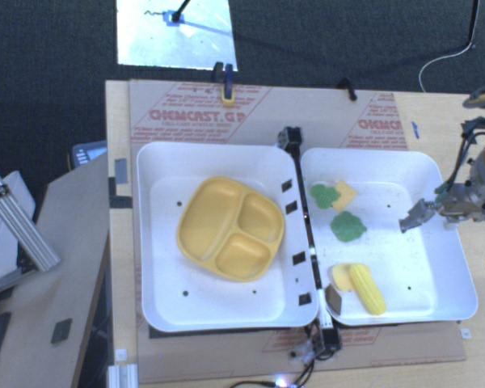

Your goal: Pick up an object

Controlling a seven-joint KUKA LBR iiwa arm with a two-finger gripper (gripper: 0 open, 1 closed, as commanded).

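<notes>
Bench [250, 107] | 2 white bins | left: 1 yellow tray [230, 227] | right: 2 green pieces, 1 corn [367, 288] | gripper [420, 215] grip unclear

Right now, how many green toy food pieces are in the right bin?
2. One green piece lies near the bin's upper left, touching a yellow wedge. The other green piece sits just below, toward the bin's middle-left.

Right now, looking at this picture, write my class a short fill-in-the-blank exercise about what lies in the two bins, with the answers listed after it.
1. The yellow divided plate lies in the ____ bin.
2. The corn cob in the right bin is coloured ____.
3. The plate has ____ compartments.
4. The arm's pincer hangs over the ____ bin.

Missing words: left; yellow; three; right
</notes>
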